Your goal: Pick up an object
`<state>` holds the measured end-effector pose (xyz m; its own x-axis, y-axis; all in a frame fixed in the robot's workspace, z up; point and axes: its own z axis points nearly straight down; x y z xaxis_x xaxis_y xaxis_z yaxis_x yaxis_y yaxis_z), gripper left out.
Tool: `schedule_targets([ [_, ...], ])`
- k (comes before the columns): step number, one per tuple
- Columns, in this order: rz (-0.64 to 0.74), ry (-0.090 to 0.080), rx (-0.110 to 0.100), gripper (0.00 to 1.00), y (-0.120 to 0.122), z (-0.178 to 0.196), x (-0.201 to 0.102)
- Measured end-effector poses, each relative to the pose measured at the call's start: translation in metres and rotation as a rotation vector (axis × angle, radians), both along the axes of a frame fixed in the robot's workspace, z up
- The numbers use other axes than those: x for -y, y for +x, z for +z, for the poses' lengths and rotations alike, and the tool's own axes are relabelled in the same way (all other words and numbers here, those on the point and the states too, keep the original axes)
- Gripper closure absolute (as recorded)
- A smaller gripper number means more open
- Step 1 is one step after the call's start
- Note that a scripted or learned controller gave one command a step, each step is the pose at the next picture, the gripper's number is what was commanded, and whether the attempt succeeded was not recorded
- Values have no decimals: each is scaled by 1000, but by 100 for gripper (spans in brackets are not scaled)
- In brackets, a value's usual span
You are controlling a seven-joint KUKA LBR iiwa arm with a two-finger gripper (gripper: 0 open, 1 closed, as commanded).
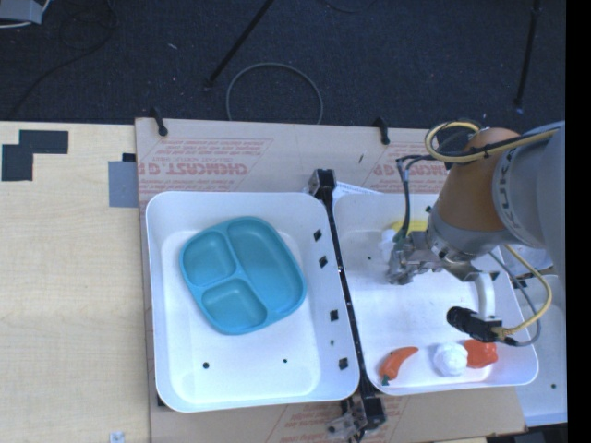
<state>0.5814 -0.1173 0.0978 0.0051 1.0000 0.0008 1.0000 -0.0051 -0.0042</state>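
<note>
My gripper [403, 268] hangs low over the upper left part of the right bin [397, 317], under the grey and orange wrist. A yellow object [414, 227] peeks out just behind it, partly hidden by the arm. Along the bin's front edge lie a small orange-red curved piece [397, 363], a white round object [451, 359] and an orange object [482, 353] touching the white one. These three are well below the gripper and apart from it.
The left bin [171, 358] holds a blue divided plate [242, 273]. A black divider [334, 284] runs between the two bins. Bare white floor spreads across the middle of the right bin.
</note>
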Motion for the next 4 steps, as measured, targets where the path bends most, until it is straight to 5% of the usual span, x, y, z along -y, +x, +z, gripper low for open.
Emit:
schedule_targets([
  [3,6,-2,6,100,9,146,1],
  [4,8,0,1,100,9,134,-55],
])
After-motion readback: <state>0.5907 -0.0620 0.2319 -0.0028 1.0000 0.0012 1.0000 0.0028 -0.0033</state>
